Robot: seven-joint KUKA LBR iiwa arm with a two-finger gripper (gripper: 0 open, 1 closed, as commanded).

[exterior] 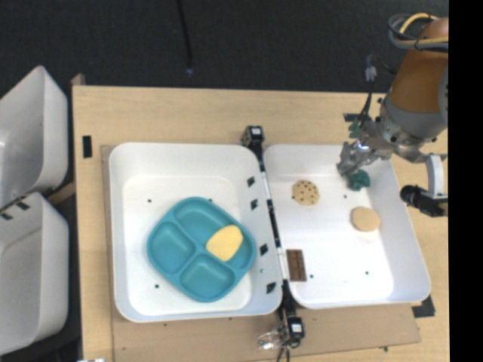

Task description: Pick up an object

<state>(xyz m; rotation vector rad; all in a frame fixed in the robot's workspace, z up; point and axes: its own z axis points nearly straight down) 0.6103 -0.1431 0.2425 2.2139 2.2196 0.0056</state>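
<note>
**Tool low at a small green object in the right bin**

The grey arm with the orange band comes in from the upper right of the frame. Its tool (353, 164) is low over the far right part of the right shallow white bin (400, 255). Just under its tip lies a small teal-green object (359, 178), and the tool seems to touch it. The view from above does not let me tell how wide the tool stands, or if the green object is really gripped.

In the same bin, a round brown cookie with dark chips (305, 192) lies to the left of the tool, and a plain round tan biscuit (365, 219) lies lower, near the right wall.

In the left shallow white bin (124, 202), a blue plastic plate with compartments (181, 251) carries a yellow oval piece (225, 242) on its right side. Both bins stand on the light wooden desk (189, 115).
</note>
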